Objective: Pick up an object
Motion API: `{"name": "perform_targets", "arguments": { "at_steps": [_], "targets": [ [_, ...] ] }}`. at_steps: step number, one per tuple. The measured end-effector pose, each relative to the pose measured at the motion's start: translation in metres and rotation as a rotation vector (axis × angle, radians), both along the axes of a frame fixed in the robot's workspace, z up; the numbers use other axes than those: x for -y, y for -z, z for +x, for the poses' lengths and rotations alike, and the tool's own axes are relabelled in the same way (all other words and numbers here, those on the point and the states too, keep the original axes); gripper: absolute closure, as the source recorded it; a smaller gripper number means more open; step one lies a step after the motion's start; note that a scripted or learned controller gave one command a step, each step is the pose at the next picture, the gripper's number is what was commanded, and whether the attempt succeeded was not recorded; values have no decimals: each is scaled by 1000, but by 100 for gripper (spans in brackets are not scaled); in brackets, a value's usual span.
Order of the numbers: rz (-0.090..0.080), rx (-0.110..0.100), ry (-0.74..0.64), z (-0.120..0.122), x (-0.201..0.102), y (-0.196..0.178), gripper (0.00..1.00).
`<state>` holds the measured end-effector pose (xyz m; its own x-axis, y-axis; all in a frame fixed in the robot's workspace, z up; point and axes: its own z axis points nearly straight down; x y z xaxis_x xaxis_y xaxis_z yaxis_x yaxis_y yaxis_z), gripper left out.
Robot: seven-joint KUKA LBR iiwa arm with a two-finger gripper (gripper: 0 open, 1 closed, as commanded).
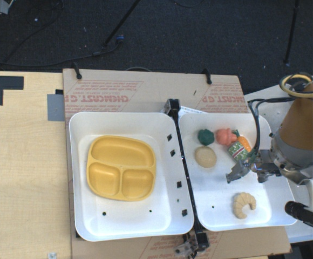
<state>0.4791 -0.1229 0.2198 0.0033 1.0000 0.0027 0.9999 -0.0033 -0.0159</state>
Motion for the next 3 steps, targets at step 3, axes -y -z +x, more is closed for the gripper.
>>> {"name": "perform_targets", "arguments": {
  "at_steps": [3],
  "targets": [
    [-5, 19, -4, 5, 6, 117, 0]
  ]
}}
